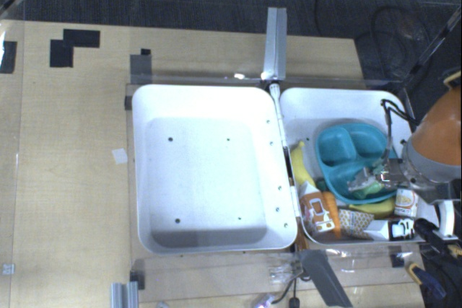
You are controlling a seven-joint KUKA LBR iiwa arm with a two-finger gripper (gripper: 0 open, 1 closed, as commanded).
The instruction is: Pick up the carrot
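Over the right bin (339,99) my arm reaches in, gripper (377,177) low above the blue dish (346,148); its grip I can't tell.

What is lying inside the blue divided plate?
The blue divided plate has bare upper compartments; the gripper covers its lower right part, over something greenish. What lies beneath is hidden.

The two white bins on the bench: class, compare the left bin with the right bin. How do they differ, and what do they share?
The left bin shows a bare white floor, while the right bin holds a blue divided plate, a banana and an orange packet. The arm's gripper reaches into the right bin, not the left. Both are shallow, white and side by side.
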